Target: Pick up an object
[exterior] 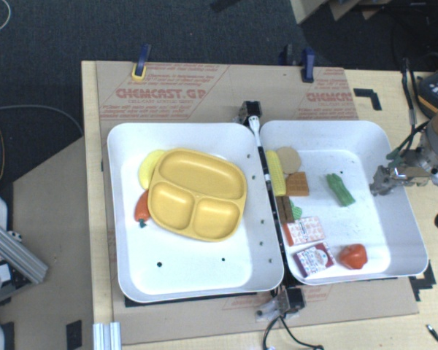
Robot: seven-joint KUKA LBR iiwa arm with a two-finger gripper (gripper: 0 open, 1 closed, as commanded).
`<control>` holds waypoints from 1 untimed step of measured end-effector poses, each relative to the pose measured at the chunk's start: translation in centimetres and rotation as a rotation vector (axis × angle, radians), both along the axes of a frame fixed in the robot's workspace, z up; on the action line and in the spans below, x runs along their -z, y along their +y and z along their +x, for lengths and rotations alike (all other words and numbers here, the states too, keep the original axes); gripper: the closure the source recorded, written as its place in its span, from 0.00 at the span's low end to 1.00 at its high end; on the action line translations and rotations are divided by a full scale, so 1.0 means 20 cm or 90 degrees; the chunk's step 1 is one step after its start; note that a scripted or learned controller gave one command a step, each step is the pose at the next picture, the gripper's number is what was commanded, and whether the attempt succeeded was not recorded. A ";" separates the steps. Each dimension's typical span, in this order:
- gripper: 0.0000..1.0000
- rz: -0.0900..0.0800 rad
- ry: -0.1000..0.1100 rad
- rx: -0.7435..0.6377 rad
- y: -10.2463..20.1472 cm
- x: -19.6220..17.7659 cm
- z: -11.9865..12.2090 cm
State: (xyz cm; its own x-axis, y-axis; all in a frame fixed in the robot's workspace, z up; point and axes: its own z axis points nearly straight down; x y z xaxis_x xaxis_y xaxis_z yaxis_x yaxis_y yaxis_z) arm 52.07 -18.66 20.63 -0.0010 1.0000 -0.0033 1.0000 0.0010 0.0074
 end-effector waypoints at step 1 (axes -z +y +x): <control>1.00 0.001 0.001 0.000 0.00 -0.10 0.01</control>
State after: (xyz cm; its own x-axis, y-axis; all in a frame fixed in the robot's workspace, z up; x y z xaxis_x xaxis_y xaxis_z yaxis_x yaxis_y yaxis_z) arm 52.18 -18.69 22.64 -0.0013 1.0000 -0.0024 1.0000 0.0013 0.0052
